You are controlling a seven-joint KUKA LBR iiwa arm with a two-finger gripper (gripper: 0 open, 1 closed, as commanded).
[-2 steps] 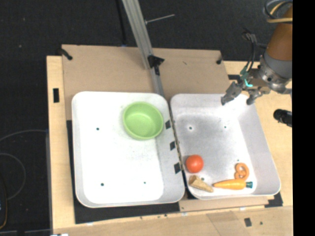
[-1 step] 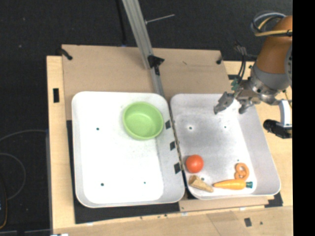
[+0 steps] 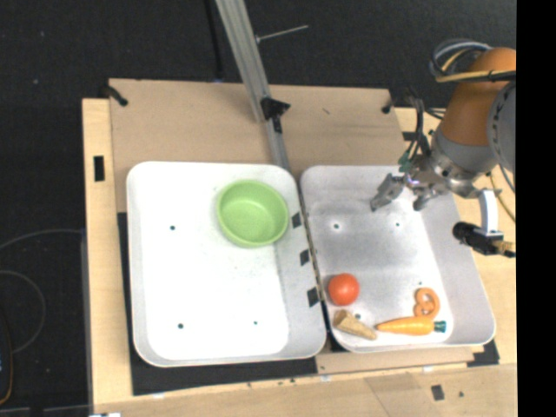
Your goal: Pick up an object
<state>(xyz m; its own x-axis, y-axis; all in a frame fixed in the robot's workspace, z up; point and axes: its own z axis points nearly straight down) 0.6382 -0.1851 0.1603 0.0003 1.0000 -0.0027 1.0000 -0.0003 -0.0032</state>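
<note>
The end effector (image 3: 405, 195) hangs over the upper part of the right bin (image 3: 365, 233), its two fingers spread apart with nothing between them, so nothing has been picked up yet. The grey arm with its orange band (image 3: 473, 102) reaches in from the right, the wrist sitting above the bin's upper right corner.

The candidates for picking all lie at the near end of that same bin, well apart from the fingers: a red ball (it could be a tomato) (image 3: 344, 288), a tan wedge-shaped piece (image 3: 354, 326) just below it, an orange carrot (image 3: 407, 325) along the bottom rim, and a small orange ring-shaped item (image 3: 426, 301) just above the carrot. In the left bin (image 3: 174, 302) a green bowl (image 3: 252, 214) sits upright near the top right corner.

By my reading the task is at its opening stage: no object chosen in any visible way, no descent made, no grasp. What is left is nearly everything: travelling toward the near end of the bin, lowering over one item, closing, and lifting it off the surface.
</note>
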